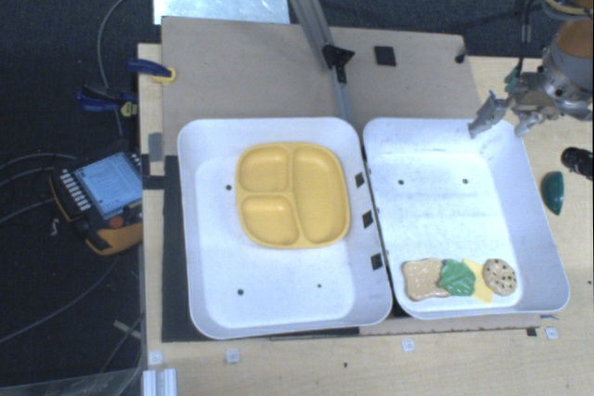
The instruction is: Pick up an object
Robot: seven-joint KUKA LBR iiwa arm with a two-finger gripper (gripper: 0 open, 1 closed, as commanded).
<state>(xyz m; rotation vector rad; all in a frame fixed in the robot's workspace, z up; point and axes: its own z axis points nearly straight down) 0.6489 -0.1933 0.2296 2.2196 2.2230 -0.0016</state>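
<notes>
From the camera above the bench, my gripper [502, 115] hangs over the far right corner of the right bin [436, 190], its two fingers spread apart with nothing between them. I judge I am parked there because the things I could pick up lie at the opposite end: along the near edge of that bin sit a slice of toast [423, 279], a green leaf [457, 275], a yellow wedge [482, 284] partly tucked under its neighbours, and a chocolate-chip cookie [499, 275]. They are crowded in a row, touching or overlapping, and close to the near wall, so I expect a clean grip on any one of them will be awkward; the cookie at the right end looks the most open to approach. The left bin [213, 283] carries a yellow divided plate [293, 195] toward its far half, lying flat with its three compartments up, well apart from me. The picking has not begun; I would need to travel toward the near edge and descend.
</notes>
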